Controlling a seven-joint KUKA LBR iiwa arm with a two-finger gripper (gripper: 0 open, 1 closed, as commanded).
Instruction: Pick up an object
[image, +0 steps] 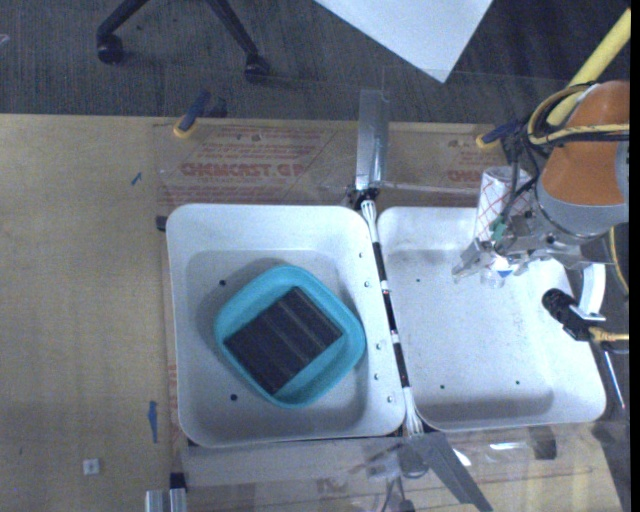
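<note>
I see the arm (585, 165) reaching in from the right, its orange band sitting above the far right corner of the right bin (500, 400); the claw (487, 258) hangs low over the upper part of that bin, near its back wall, pointing toward the left; whether it is apart or together I cannot tell, the tip being a pale blur against the white floor.

The thing I would go for, a teal square dish (345, 335) with a dark ribbed pad (282, 340) lying inside it, sits in the left bin (200, 250); it is turned corner-on, like a diamond, and rests toward the near middle of that bin's floor; it is well apart from the claw, across the divider where the two bins meet, to the left and nearer the camera.

Nothing is visibly gripped by the claw; a white cylinder with a red grid pattern (495, 205) shows just behind it, close against the wrist, and I cannot tell what it is; the bins rest on the tan table (70, 300).
</note>
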